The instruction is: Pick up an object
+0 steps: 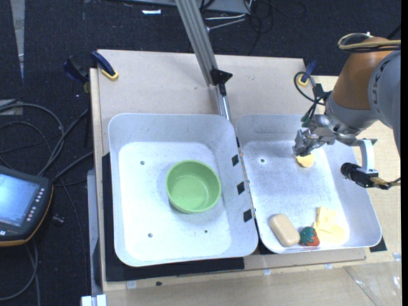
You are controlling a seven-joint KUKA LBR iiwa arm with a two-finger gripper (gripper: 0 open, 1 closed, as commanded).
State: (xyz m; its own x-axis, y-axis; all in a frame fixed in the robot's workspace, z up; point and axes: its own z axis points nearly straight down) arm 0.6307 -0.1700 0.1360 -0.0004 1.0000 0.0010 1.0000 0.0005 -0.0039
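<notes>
Yellow piece [306, 161] — beneath end effector [303, 146]

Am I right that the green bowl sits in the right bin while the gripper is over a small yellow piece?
Not quite: in the camera view the green bowl sits in the left bin. The gripper is indeed over the small yellow piece.

A pale wooden bench [166, 85] is set on dark carpeted floor [44, 37], with black cables [51, 123] strewn around and a lit screen pendant [19, 206] parked at the left.
</notes>
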